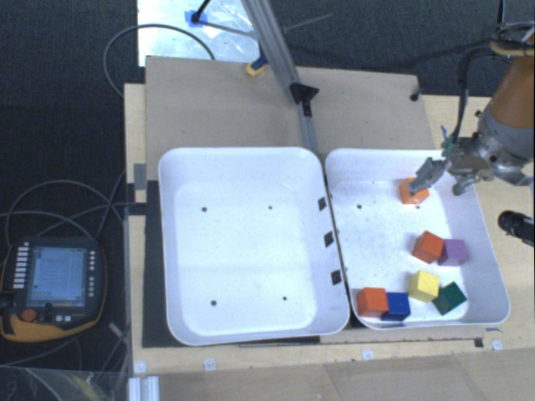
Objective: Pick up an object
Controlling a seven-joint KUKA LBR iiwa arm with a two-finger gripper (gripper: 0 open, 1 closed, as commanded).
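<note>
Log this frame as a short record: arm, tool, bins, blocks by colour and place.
arm: reaches in from the right, over the right bin
tool: above the bin's far end, one finger at the far orange block; no grasp visible
left bin: white, beside the right bin
mid blocks: orange-red touching purple
near blocks: orange, blue, yellow, green

2 smooth white plastic bins (242,161) (faintly speckled), matt blocks (428,246).
</note>
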